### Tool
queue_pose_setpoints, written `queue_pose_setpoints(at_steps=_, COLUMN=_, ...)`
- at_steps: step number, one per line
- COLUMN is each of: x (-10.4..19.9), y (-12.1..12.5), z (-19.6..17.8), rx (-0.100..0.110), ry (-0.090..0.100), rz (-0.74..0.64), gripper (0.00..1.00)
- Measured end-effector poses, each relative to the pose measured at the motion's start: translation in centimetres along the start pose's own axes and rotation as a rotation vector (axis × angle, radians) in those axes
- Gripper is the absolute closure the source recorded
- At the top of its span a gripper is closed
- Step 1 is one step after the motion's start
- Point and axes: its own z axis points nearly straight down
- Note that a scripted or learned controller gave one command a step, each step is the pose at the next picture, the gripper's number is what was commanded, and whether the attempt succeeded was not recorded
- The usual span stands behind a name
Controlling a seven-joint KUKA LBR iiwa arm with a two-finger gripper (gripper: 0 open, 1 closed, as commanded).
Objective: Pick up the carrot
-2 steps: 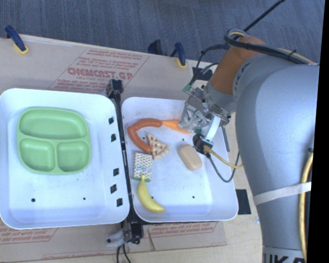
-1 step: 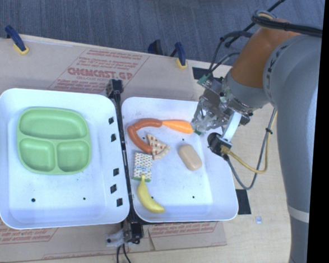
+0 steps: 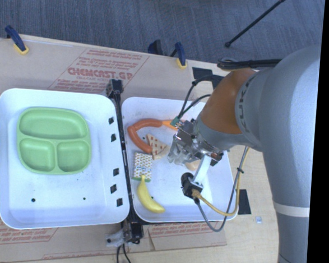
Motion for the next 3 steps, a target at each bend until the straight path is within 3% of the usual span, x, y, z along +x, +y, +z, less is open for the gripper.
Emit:
queue_pose_setpoints(at_steps=1, x=3.5, y=0.8, z=-6.8, rx=-0.005, ry=0.001, rz=-0.235, gripper=1.00)
queue_pose_setpoints(at_steps=2, x=3.5, y=0.8, z=-6.8, rx=-0.005, ry=0.000, rz=-0.234, gripper=0.00)
queue_pose_setpoints(at_steps=3, x=0.5, y=7.4, z=-1.9, rx=-0.003, ry=-0.001, rz=-0.247, gripper=0.00)
